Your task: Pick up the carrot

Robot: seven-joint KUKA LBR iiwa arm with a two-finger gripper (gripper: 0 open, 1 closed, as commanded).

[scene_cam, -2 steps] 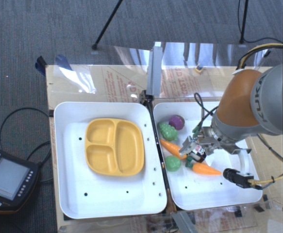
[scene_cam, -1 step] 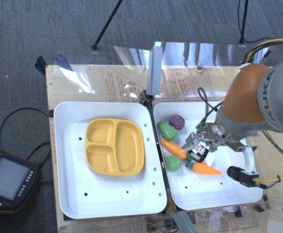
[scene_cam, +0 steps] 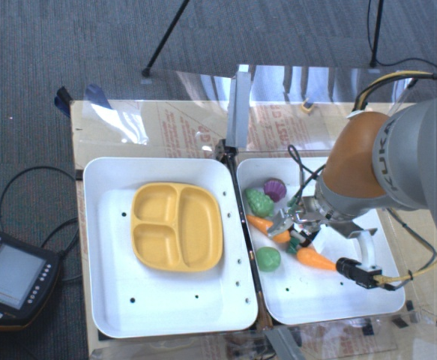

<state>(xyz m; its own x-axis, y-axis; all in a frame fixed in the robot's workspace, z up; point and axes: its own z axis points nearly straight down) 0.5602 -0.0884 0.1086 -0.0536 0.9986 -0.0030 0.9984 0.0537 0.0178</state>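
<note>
Two carrots lie in the right bin (scene_cam: 368,295). One carrot (scene_cam: 260,223) lies slantwise left of centre, its thick end running under my gripper. The other carrot (scene_cam: 316,259) lies nearer the front, with its green top pointing left. My gripper (scene_cam: 294,229) is down low in the bin, right over the thick end of the first carrot. Its fingers stand apart, open, and nothing is lifted between them.
A green leafy vegetable (scene_cam: 260,202) and a purple one (scene_cam: 275,190) sit at the back left of the right bin, and a green ball (scene_cam: 268,259) lies near its front left. The left bin (scene_cam: 106,298) holds a yellow divided plate (scene_cam: 178,226).
</note>
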